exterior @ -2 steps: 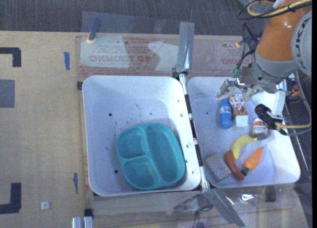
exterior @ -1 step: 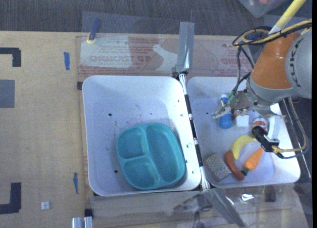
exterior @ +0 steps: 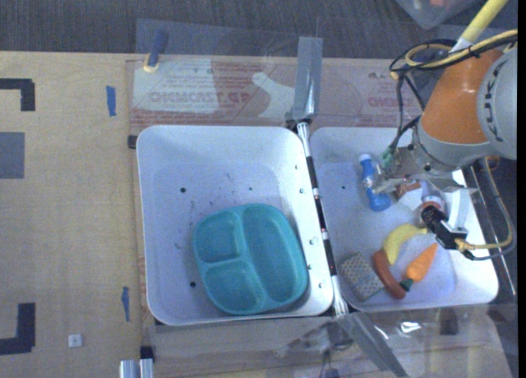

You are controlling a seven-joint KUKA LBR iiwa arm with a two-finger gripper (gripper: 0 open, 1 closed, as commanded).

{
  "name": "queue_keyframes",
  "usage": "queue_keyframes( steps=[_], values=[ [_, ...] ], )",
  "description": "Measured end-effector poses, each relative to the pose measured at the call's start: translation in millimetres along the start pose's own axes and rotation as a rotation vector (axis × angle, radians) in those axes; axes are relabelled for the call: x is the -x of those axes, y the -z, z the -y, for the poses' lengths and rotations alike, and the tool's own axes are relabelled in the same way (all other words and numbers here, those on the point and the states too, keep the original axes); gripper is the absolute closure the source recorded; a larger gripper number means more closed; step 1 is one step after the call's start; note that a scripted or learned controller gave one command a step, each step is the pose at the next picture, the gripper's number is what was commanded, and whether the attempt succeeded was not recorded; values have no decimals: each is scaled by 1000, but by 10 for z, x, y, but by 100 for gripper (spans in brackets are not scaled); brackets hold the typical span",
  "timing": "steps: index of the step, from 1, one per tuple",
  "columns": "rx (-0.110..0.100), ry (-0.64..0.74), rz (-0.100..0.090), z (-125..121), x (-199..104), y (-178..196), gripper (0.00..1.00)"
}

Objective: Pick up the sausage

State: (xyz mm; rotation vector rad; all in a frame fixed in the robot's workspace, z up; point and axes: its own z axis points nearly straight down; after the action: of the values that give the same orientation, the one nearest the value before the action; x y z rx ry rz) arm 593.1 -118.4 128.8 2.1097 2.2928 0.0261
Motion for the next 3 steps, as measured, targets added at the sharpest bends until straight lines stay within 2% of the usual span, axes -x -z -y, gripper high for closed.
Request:
queue_keyframes(
  steps=[1,2,3],
  values=[
    [-31,32,-9,638,327,330,100],
    [-27,97,-8,376,204,1167,100],
    [-26,90,-6,61,726,1138,100]
  ],
)
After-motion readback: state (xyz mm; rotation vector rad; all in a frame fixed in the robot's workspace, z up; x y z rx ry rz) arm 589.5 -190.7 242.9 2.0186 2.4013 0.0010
